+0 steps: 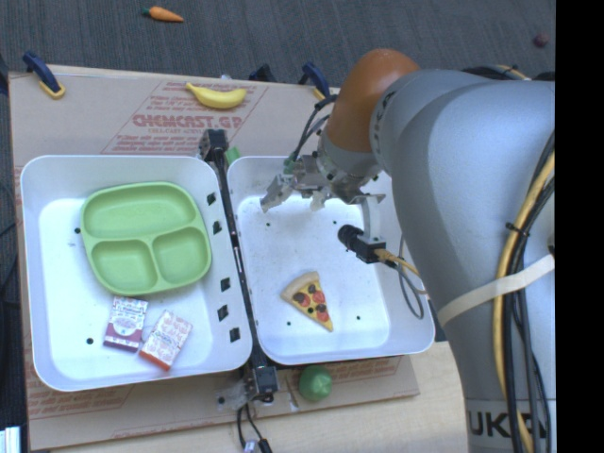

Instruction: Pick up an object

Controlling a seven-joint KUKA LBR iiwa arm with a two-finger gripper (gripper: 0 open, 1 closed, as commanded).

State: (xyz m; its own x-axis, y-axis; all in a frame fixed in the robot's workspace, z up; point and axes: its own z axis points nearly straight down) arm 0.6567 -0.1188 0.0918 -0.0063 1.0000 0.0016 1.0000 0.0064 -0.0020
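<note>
Arm [453, 206]: grey, bulky, entering from the right, bent over the right bin, orange band [373, 92] above the wrist, yellow and white cables along its side.
Desk [444, 385]: pale wood at lower right, mostly covered by a flat sheet of cardboard [142, 121] with red print, blue clamps at its far edge.
Floor [283, 17]: dark grey carpet beyond the desk, small orange carrot toy [165, 13] lying on it.
Left bin [38, 281]: shallow, white, holding a tray and two packets.
Right bin [283, 253]: shallow, white, touching the left bin along a black clipped seam, speckled floor.
Green tray [144, 235]: three compartments, pale green, flat in the left bin's far half.
End effector [294, 189]: low over the far-left part of the right bin, pointing down and left, grey fingers slightly spread, nothing between them.
Pizza slice [311, 300]: toy wedge, yellow crust, red topping with dark dots, flat on the right bin's floor, near side, well apart from the end effector.
Banana [216, 93]: yellow toy, lying on the cardboard beyond the bins.
Two packets [146, 333]: small red-and-white, side by side, near corner of the left bin, just below the green tray.
Green ball [316, 382]: round, outside the right bin, at its near edge.
</note>
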